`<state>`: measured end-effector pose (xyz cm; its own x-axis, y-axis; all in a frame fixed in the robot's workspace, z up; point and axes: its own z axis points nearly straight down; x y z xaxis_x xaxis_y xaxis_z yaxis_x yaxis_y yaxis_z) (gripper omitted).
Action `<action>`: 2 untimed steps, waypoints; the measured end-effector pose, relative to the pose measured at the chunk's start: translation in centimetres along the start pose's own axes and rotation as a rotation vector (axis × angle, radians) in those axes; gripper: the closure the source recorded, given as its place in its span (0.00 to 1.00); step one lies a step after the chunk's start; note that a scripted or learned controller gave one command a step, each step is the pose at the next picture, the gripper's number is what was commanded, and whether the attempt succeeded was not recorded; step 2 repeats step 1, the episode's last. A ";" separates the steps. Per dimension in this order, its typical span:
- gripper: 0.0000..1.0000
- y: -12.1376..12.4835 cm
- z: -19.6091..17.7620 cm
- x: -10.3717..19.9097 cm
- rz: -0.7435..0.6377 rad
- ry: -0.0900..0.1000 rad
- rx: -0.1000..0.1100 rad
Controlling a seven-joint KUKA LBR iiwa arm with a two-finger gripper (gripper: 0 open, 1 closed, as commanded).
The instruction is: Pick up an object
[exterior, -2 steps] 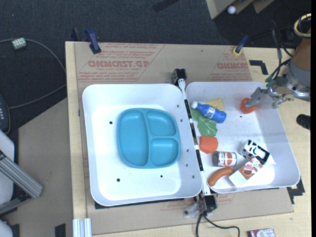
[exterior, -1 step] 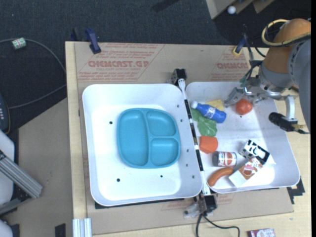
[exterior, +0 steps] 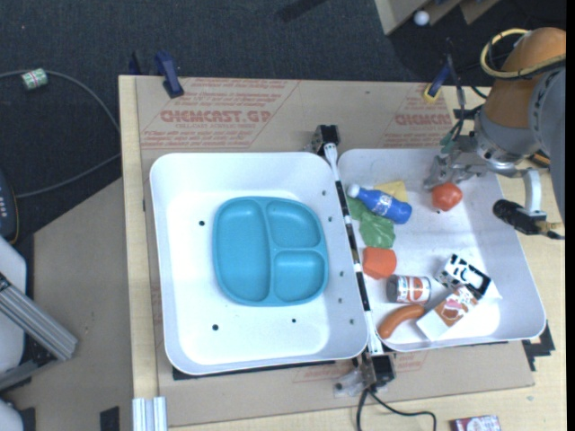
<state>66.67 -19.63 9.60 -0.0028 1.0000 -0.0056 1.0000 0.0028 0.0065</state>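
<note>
"CHEMCAST GP" is printed in red on the brown protective sheet (exterior: 234, 106) under the bins, left of centre at the top edge. A second red print is seen at top right of the same sheet, partly cut off and not fully legible. Labels on the can (exterior: 411, 288) and bottle (exterior: 382, 203) cannot be read.

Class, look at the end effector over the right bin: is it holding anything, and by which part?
Cannot be told. The end effector sits directly above the small red ball, but a hold between its fingers isn't visible.
</note>
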 end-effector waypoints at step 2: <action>1.00 0.0 1.0 6.4 0.002 0.007 0.007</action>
